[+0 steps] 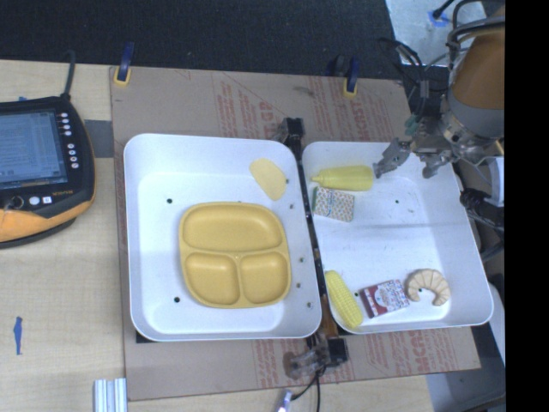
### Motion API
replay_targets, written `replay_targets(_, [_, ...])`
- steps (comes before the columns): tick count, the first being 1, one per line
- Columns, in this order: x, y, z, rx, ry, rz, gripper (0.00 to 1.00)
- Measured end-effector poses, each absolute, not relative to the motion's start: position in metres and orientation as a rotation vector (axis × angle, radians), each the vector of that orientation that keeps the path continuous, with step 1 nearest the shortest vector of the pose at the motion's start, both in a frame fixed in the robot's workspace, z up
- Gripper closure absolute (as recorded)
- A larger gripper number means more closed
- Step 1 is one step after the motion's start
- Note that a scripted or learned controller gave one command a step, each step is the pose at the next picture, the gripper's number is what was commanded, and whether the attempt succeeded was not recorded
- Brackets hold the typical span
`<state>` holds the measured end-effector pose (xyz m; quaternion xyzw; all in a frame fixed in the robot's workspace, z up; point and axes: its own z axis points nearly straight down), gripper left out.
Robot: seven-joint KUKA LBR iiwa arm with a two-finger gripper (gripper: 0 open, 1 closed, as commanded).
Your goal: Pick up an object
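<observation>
Two shallow white bins sit side by side on a sheet of brown cardboard. The left bin (146, 230) holds a yellow divided tray (233, 253) with three compartments, lying flat near the bin's middle, and a pale yellow oval piece (268, 178) leaning on the far wall close to the right corner; that makes two things in it. The right bin (429, 230) holds five: a yellow oblong object (345, 178) at the far left end, a small patterned packet (334, 204) just in front of it and touching or nearly so, an ear of corn (343, 299) along the near left wall, a dark red and white packet (383, 298) just right of the corn, and a croissant (429, 286) beside that packet near the right corner. The gripper (412, 157) hangs over the far edge of the right bin, its two fingers spread apart with nothing between them, one fingertip near the right end of the yellow oblong object but apart from it. The cardboard (214, 101) lies on a light wooden bench (51, 316) and is clipped at its far edge by two clamps, blue-handled (125, 63) (347, 74). A teach pendant (39, 166) with a lit screen rests on the bench to the left of the bins. Dark floor (214, 7) lies beyond the bench.
</observation>
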<state>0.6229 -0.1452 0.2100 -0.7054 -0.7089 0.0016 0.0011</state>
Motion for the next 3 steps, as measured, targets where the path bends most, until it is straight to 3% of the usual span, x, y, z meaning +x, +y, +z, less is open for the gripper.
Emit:
replay_targets(1, [0.656, -0.11, 0.138, -2.211, -2.225, 0.009, 0.0])
replay_targets(2, [0.655, -0.1, 0.095, -2.207, -2.224, 0.018, 0.0])
replay_targets(3, [0.653, -0.103, 0.104, -2.199, -2.22, 0.035, 1.0])
